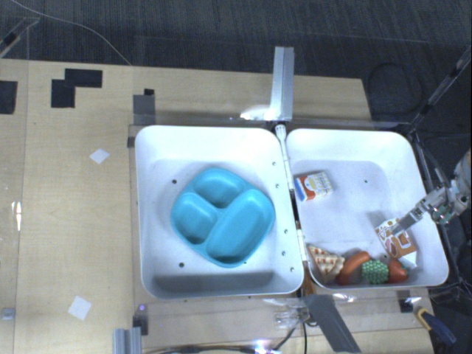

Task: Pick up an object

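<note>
Gripper (pixel 404 222) reaches in over the right bin (pixel 369 142), tips at the orange carton (pixel 396 240) by the bin's right wall. Can't tell its opening or any hold. Carton likely the target, being most exposed.

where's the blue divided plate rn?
The blue divided plate lies in the middle of the left bin in the camera view, across the divider from the small carton in the right bin.

Light wooden bench (pixel 66 220), two white bins (pixel 147 198) side by side, black patches (pixel 74 85)
</note>
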Controlling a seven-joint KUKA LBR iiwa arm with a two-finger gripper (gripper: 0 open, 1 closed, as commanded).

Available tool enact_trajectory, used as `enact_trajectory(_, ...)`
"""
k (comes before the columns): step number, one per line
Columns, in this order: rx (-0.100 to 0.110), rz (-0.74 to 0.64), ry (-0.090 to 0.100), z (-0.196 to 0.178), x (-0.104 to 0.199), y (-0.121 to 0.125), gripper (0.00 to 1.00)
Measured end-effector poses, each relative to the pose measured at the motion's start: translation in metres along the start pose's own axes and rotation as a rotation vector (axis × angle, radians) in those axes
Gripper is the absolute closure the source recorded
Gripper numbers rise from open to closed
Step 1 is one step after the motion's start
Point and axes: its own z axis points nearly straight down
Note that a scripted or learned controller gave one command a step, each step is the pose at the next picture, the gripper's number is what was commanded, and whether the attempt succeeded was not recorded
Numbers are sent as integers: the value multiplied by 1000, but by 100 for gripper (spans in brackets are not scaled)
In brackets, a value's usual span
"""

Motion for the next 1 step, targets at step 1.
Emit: enact_trajectory(1, -18, 291, -23, 87, 17, 19, 0)
